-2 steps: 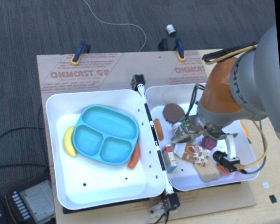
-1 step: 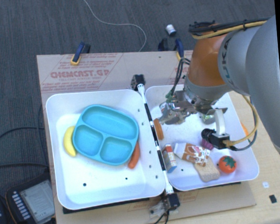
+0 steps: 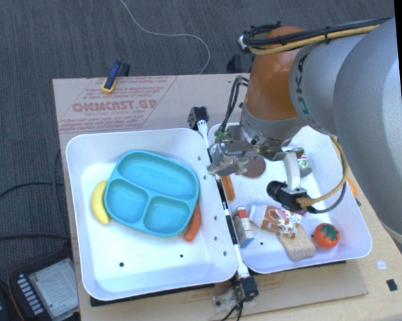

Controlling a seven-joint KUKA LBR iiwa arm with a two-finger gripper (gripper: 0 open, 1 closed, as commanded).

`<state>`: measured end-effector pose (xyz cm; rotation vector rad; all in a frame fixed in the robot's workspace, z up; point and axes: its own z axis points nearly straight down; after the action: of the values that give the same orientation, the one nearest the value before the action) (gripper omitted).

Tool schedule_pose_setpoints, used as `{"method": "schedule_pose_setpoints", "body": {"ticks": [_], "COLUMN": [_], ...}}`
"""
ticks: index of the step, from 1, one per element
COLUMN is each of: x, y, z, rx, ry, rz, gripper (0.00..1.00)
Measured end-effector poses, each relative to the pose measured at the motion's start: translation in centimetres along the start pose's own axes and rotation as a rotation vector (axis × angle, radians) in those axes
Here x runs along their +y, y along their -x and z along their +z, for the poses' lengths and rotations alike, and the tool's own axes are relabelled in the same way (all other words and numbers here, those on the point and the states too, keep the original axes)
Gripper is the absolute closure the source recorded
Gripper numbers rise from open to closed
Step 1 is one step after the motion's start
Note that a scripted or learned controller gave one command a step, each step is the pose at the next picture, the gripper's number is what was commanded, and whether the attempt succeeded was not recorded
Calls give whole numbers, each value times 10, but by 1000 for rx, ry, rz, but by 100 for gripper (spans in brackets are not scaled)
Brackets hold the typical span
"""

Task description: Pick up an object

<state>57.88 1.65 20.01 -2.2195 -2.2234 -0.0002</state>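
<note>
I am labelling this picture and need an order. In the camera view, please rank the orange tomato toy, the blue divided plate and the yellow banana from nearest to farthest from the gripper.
Measured from the gripper, at the left edge of the right bin:
1. Blue divided plate, just left of it, in the left bin.
2. Orange tomato toy, lower right, in the right bin.
3. Yellow banana, far left, beyond the plate.

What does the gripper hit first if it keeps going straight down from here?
Probably the floor of the right bin at its left wall, by the divider. The gripper hangs over that edge; the nearest item is a brown round object beside it. Depth is unclear from this slanted view.
</note>
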Motion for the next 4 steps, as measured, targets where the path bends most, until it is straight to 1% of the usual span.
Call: {"method": "schedule_pose_setpoints", "body": {"ticks": [1,2,3,4], "x": [-63,15,-39,-96], "y": [-56,33,0,-52], "z": [-11,-62,-44,-22], "rx": [-1,-3,-1,-1], "ry": [-1,1,-3,-3], "rz": [0,3,1,0], "gripper": [100,100,100,100]}}
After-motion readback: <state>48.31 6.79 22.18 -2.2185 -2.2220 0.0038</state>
